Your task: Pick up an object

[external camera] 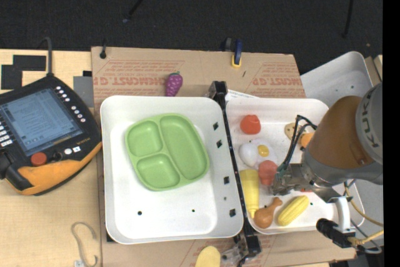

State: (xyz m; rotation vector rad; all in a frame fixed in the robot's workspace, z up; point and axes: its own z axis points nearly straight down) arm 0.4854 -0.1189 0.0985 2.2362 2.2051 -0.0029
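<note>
The right bin [315, 108] holds several toy foods. A red tomato [250, 124] lies near its back, and a white fried egg [252, 152] with a yellow yolk sits below it. A small red piece [267, 169] is at mid-bin and a yellow corn cob [250, 191] lies along the left wall. A brown drumstick [267, 213] and a yellow ridged piece [292, 210] rest at the front. My gripper [284, 183] is low in this bin, right beside the red piece and just above the yellow ridged piece. The wrist hides what lies under it.
The left bin [125, 209] carries a green divided plate [166, 151]. Purple grapes [174, 83] lie on the cardboard behind the bins, and a yellow piece [208, 256] lies in front of them. A teach pendant [37, 128] sits at far left. A tan cookie-like piece [289, 130] is beside the arm.
</note>
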